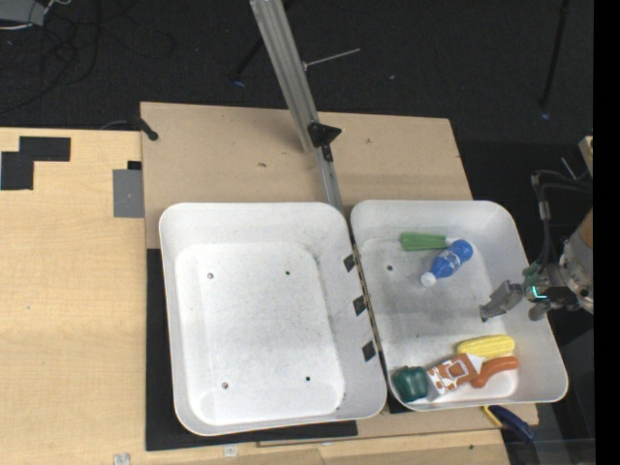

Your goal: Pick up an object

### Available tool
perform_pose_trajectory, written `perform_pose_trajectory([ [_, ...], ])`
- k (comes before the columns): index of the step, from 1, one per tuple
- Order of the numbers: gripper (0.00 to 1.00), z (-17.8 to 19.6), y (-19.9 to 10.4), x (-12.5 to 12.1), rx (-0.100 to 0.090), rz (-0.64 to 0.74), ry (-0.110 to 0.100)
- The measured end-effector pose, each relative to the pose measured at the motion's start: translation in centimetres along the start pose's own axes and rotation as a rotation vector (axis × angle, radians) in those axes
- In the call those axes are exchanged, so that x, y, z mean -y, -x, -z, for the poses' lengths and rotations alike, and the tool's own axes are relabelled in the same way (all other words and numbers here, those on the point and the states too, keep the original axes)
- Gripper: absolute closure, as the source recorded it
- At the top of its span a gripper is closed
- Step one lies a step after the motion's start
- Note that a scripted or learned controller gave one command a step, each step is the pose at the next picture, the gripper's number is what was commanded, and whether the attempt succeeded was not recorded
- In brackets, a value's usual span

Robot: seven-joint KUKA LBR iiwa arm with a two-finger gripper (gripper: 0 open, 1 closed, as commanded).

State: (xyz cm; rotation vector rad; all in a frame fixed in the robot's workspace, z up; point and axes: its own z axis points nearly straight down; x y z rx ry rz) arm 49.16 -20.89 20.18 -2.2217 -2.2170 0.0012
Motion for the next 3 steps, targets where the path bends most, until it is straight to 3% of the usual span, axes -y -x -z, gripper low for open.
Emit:
perform_pose_trajectory([
  [1, 0.0, -6.2, -0.7, 0.1, -0.002, 0.001, -0.006],
  [2, 0.0, -11.1, -0.8, 0.1, 0.001, 0.0, 0.002],
  [3, 1.0, -10.0, -0.7, 0.2, -0.001, -0.006, 0.0],
])
